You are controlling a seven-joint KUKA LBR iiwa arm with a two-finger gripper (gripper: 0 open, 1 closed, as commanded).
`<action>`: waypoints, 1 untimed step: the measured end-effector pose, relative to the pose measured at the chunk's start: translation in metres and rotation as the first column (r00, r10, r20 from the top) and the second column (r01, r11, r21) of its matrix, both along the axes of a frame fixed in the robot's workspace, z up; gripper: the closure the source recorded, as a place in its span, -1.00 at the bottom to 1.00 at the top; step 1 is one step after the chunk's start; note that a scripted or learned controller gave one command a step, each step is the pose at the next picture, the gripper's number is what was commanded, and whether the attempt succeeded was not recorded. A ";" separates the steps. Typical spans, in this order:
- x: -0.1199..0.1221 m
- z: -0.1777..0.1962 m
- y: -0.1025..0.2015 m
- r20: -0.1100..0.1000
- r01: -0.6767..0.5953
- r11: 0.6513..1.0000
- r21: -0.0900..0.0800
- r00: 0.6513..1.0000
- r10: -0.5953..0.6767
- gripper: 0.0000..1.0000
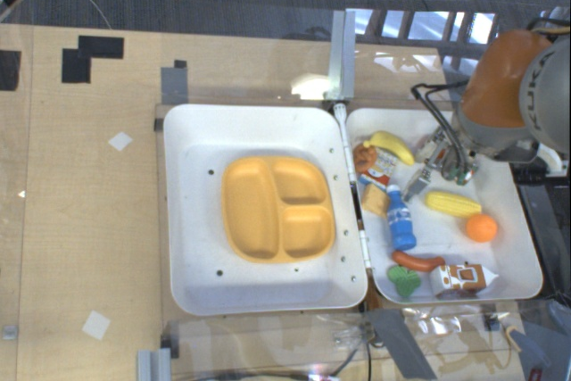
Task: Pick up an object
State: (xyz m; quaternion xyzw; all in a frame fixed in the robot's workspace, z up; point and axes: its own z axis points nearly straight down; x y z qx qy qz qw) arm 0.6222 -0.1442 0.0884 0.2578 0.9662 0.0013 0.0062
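My gripper (421, 180) hangs over the right bin (522, 219), just above and right of the top of a blue bottle (402, 226). A yellow corn-like piece (453, 204) lies to its right, with an orange (482, 228) beyond that. A banana (393, 145) and a red-and-white packet (376, 163) lie to its upper left. Nothing shows as held. The arm's orange band (500, 80) and wrist hide the bin's far right corner.
A tan cracker (375, 202), a red sausage (417, 261), a green toy (406, 282) and a small brown-and-white carton (460, 278) also lie in the right bin. The left bin (192, 219) holds a yellow divided tray (277, 208). A metal post (343, 58) stands behind the bins.
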 end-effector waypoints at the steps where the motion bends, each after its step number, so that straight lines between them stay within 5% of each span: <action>1: 0.037 -0.001 -0.025 -0.016 0.045 0.999 0.003 0.999 -0.045 -1.00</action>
